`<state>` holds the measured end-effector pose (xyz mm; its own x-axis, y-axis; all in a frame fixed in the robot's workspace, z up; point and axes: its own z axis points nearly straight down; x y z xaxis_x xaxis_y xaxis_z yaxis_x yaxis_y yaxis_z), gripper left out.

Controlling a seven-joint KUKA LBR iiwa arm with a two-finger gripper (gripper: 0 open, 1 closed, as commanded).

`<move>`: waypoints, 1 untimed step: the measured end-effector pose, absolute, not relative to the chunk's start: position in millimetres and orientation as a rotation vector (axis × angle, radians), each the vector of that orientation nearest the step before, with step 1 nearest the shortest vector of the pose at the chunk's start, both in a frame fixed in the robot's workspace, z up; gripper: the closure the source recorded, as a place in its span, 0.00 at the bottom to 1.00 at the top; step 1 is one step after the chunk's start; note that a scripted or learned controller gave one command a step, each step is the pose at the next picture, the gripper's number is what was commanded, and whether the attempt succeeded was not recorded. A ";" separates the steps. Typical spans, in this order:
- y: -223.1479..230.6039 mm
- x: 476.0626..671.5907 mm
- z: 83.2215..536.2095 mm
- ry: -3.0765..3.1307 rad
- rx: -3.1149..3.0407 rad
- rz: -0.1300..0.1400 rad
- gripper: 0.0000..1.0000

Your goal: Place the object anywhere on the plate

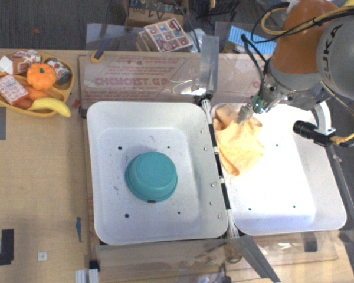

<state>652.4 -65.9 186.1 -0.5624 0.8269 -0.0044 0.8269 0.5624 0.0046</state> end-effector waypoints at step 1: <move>-66.9 653.6 226.2 2.771 1.468 0.002 1.00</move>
